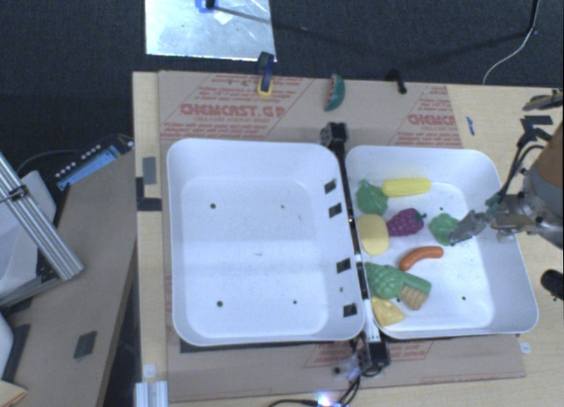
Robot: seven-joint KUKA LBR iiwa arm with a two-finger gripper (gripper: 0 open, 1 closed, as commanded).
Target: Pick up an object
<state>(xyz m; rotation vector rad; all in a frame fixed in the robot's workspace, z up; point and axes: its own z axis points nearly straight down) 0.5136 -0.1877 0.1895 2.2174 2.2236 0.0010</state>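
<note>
The gripper (460, 234) is held low over the right bin (507, 304), just beside the green toy (442, 224), presumably to line up a grasp; whether the fingers are apart cannot be told.

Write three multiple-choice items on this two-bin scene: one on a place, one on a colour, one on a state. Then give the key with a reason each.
1. Where do the toy foods lie?
A. left bin
B. right bin
C. on the carpet

2. What colour is the grape bunch?
A. purple
B. blue
C. white

3. How is the gripper placed?
A. over the left bin
B. parked off the bench
C. low in the right bin beside a green toy

Key: 1 B, the corn, sausage and the rest sit in the right bin. 2 A, it is plainly purple. 3 C, its tip is by the green toy.
</note>
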